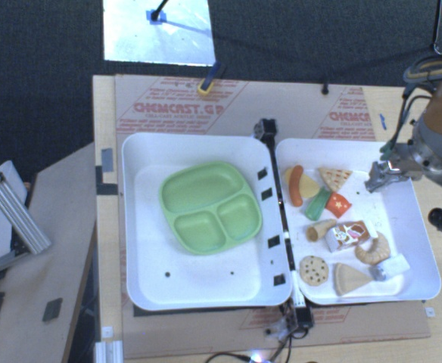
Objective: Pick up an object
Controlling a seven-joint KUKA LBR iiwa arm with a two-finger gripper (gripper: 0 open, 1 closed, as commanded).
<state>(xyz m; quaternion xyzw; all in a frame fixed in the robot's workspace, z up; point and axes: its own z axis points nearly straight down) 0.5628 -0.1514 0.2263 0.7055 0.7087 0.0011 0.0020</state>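
The right bin (410,203) holds several toy foods: a sausage (296,184), a pizza slice (334,177), a red and green pepper piece (328,203), a small milk carton (347,235), a croissant (375,249), a cookie (312,270) and a pale wedge (353,278). My gripper (381,177) hangs over the bin's upper right part, to the right of the pizza slice and apart from it. Nothing shows between its fingers. Whether they stand open or shut is unclear from this angle.
The left bin (141,203) bears a green divided tray (210,206). A black divider (275,203) with clips runs between the bins. Cardboard lies under both bins. A foil sheet (159,21) lies at the back. The arm's body (440,119) stands at the right edge.
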